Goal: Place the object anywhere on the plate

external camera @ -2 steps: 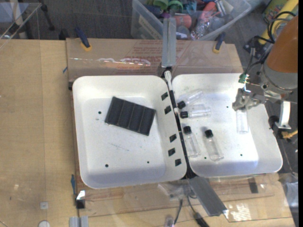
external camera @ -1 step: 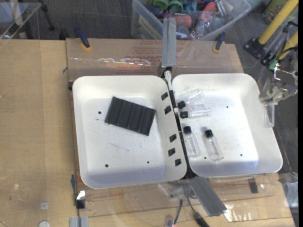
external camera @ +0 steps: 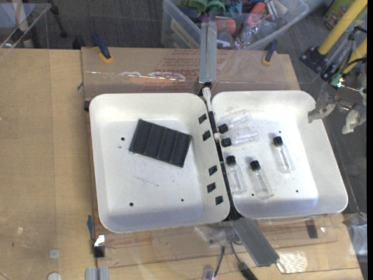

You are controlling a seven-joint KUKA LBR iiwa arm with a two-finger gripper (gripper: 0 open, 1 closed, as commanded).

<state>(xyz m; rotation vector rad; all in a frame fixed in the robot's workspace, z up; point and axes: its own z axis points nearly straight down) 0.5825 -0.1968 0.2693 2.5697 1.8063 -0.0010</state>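
Note:
The plate (external camera: pixel 160 143) is a black ribbed rectangle lying slightly askew in the left bin (external camera: pixel 116 209). Several clear vials with black caps lie in the right bin (external camera: pixel 326 197): one (external camera: pixel 281 154) to the right, one (external camera: pixel 259 179) near the front, one (external camera: pixel 234 174) by the divider, others (external camera: pixel 239 121) at the back left. My gripper (external camera: pixel 334 118) hangs over the right bin's far right rim, well away from the vials. It is open, its pale fingertips (external camera: pixel 317 112) spread apart with nothing between them.
A central divider (external camera: pixel 211 156) with black clips separates the bins. Behind them lies a cardboard sheet (external camera: pixel 175 66), and a clear tub of colourful toys (external camera: pixel 233 7) stands at the back. Yellow tubing (external camera: pixel 344 22) and cables follow the arm at top right.

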